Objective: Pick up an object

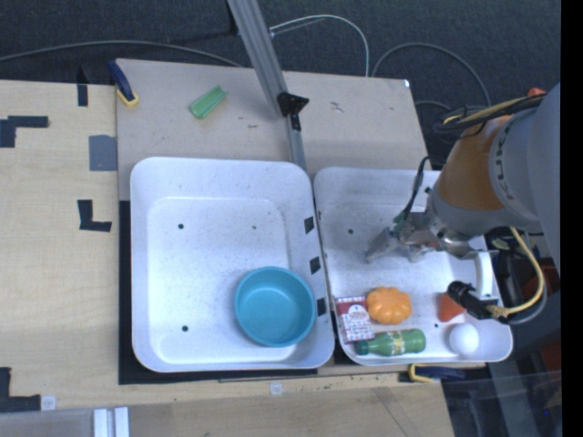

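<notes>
1. The gripper (381,247), fingers spread and holding nothing, hovers mid right bin (351,194); bare floor lies toward 12 o'clock.
2. At 6 o'clock along the near wall: orange pumpkin (388,305), green bottle (392,342), white egg (465,339).
3. Blue bowl (273,306) sits in the left bin (155,244).

The big grey arm (524,167) comes in from the right side. It has an orange band (465,167) just above the wrist. The arm bends down and points to the left. At its end is the gripper (378,248), low and tilted, with thin grey fingers (375,247) reaching to the left. Black and yellow cables (524,276) hang beside the wrist.
</notes>
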